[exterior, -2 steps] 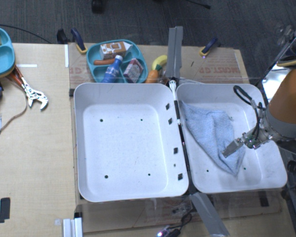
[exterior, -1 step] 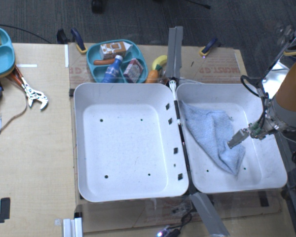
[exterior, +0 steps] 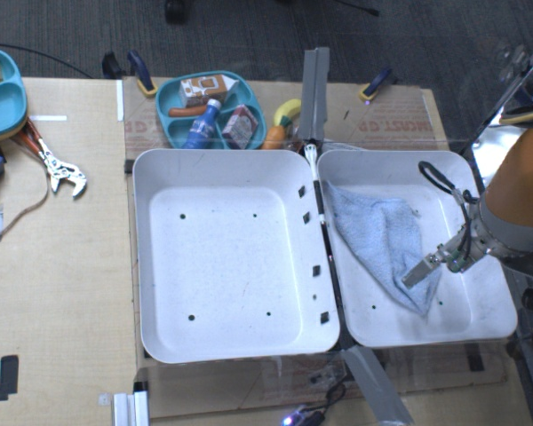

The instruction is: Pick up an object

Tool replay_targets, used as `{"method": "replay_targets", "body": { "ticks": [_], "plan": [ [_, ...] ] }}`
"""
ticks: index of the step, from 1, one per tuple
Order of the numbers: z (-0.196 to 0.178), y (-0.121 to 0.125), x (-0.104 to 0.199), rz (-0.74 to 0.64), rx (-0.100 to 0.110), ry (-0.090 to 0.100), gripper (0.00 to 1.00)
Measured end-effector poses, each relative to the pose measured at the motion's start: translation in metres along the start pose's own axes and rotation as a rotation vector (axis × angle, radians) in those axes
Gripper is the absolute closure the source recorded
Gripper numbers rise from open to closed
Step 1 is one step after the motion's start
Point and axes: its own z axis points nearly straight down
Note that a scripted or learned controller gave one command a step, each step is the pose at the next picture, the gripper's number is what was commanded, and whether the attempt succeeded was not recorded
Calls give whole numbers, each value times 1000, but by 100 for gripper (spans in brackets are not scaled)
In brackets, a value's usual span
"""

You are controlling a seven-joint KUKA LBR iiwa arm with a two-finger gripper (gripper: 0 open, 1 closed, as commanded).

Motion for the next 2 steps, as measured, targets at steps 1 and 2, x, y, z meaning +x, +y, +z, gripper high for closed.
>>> {"method": "replay_targets", "body": {
  "ticks": [1, 2],
  "plan": [
    [63, 42, 6, 145, -2, -2, 0],
    [59, -6, 10, 101, 0, -1, 0]
  ]
}}
